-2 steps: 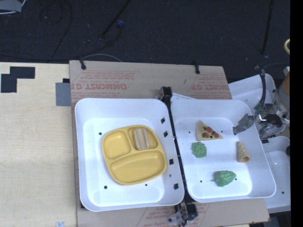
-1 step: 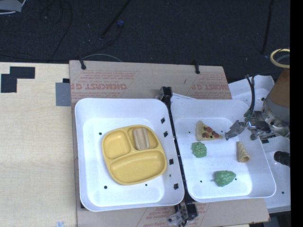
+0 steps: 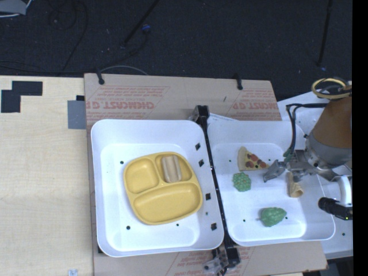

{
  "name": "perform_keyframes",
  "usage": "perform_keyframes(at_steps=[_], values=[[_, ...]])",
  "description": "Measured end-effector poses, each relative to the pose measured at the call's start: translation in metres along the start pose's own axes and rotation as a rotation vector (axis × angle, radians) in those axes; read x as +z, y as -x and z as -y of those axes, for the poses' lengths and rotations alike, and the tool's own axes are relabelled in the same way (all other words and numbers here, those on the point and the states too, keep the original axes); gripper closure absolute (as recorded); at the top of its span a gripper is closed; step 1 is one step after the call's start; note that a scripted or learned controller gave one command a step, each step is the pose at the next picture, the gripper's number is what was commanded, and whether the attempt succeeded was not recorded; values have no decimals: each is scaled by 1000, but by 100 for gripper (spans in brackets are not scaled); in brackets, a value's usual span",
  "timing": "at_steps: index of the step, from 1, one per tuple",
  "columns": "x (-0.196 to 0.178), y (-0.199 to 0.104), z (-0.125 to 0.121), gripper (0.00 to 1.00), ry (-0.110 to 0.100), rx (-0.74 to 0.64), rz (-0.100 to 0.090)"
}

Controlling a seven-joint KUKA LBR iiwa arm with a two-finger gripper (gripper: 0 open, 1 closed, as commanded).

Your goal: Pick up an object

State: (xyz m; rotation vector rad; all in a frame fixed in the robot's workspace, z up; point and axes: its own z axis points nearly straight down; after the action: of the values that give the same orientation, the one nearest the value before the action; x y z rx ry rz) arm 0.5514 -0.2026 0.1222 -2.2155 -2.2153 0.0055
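Grey arm low over right white bin (image 3: 322,226); gripper (image 3: 286,174) fingers spread, beside tan cone-shaped piece (image 3: 295,187), uncaught.

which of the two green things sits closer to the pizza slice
The rounder, bumpy green piece, just below-left of the pizza slice. The other green piece lies lower, nearer the bin's front edge.
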Motion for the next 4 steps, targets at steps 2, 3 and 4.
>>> perform_keyframes(at_steps=[2,3,4], values=[[-76,0,1,100,12,-2,5],[-106,0,1,100,10,-2,4],[-96,-56,5,100,4,-6,0]])
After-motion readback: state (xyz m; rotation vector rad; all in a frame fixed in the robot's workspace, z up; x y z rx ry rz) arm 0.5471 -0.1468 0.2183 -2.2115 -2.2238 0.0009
